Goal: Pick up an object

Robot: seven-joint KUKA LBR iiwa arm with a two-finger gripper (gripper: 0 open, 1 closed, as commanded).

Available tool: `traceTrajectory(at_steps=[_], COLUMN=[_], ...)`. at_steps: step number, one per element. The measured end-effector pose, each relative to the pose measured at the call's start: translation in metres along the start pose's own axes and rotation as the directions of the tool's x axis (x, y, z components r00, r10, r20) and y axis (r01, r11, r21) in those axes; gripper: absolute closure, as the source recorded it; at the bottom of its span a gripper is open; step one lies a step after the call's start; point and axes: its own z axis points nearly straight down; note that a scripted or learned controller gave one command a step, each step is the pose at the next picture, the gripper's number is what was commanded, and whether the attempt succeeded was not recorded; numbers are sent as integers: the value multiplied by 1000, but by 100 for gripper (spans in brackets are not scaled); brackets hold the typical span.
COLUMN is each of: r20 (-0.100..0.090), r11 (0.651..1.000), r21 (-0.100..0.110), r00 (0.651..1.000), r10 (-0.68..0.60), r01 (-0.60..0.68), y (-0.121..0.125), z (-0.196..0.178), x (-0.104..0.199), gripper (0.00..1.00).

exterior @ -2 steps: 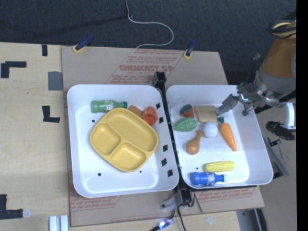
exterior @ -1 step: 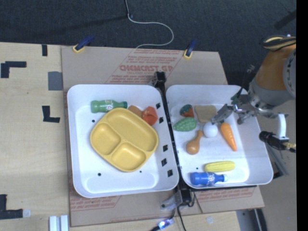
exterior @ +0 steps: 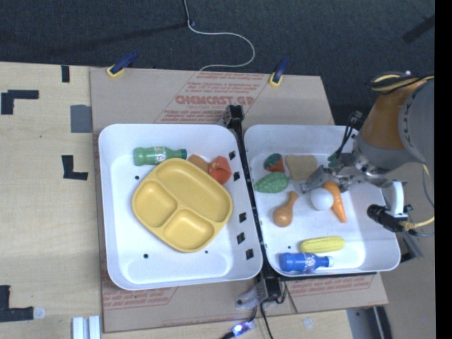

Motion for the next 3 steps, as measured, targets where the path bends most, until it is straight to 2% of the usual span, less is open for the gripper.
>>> traceTrajectory(at_steps=[1,2,3], r20=[1,1,0], r11=[1000,1000,1000], r21=[-4,-3,-8], r00=[1000,1000,1000], r10=[0,0,-1], r01=[0,0,1], y=[0,0,4], z=[-1,-11,-65], x=[0,0,11], gripper=[0,100,100])
